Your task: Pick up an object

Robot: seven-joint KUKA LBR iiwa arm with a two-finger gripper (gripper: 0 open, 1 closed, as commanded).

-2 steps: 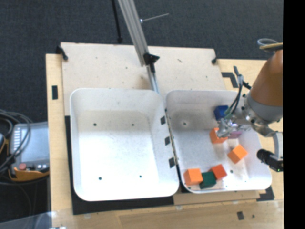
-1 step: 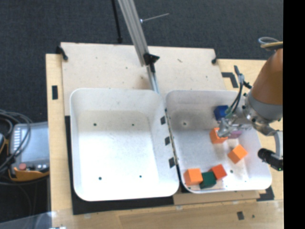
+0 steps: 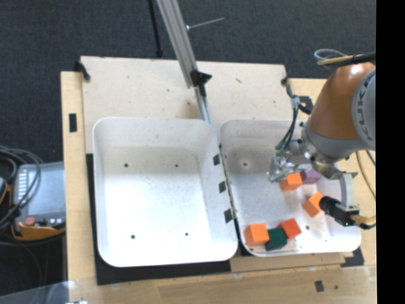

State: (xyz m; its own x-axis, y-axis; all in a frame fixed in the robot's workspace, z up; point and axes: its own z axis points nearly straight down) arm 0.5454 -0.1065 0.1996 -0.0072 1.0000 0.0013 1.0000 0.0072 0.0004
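- Orange block [image 3: 256, 234], dark green block [image 3: 276, 238] sit at right bin's [image 3: 243, 151] near edge.
- Claw [image 3: 283, 171] hangs above another orange block [image 3: 292, 182]; grip state: cannot tell.
- Left bin [image 3: 152, 189] rests on wooden surface [image 3: 139, 84]; dark carpet [image 3: 63, 24] beyond.

Arm [image 3: 345, 113] cut off at right edge; purple block [image 3: 312, 177] mostly hidden under wrist.

Dark carpet floor [image 3: 76, 18], pale wooden bench [image 3: 145, 87], slanted aluminium pole [image 3: 177, 33], grey device with cables [image 3: 38, 198] at left
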